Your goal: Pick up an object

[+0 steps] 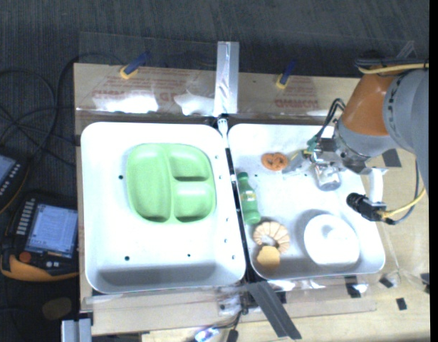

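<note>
The end effector (327,168) hangs over the right bin's (375,258) far side; whether it is open or closed, I cannot tell. Just to its left lies a small orange pretzel (274,162), long axis running left-right, untouched by it.

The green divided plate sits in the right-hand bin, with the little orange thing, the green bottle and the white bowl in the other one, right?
Not quite. The camera view shows the green divided plate in the left-hand bin. The little orange thing, the green bottle and the white bowl are in the other, right-hand bin.
</note>
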{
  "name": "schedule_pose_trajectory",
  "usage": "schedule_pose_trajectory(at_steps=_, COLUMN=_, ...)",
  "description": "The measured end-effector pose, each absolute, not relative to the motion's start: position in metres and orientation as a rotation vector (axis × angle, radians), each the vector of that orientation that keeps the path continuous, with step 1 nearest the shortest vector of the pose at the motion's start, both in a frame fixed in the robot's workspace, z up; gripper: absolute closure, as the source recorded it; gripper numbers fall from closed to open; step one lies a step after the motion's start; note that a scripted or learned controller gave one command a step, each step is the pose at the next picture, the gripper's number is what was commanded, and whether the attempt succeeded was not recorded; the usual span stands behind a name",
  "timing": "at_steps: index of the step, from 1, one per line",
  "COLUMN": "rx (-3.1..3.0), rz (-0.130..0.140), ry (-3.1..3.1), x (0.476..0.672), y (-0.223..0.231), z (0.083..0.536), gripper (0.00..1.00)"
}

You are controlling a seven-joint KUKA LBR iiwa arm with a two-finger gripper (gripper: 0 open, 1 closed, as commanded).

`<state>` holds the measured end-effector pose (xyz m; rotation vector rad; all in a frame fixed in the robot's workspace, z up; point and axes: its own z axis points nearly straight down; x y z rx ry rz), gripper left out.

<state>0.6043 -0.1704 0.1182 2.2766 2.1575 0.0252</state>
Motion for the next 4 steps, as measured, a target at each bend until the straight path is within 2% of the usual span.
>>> schedule_pose_trajectory(at_steps=1, rx=2.397, rz=-0.012, ry=2.034, x=0.668, y=-0.134, z=0.089, gripper=0.00)
schedule_pose_trajectory(at_steps=2, rx=2.406, rz=-0.027, ry=2.033, x=0.666, y=-0.135, z=0.098, gripper=1.00)
schedule_pose_trajectory(at_steps=3, rx=2.280, rz=-0.006, ry=2.158, x=0.648, y=-0.172, z=0.182, gripper=1.00)
schedule_pose_trajectory(at_steps=4, rx=2.108, rz=-0.008, ry=2.327, x=0.648, y=-0.179, z=0.188, gripper=1.00)
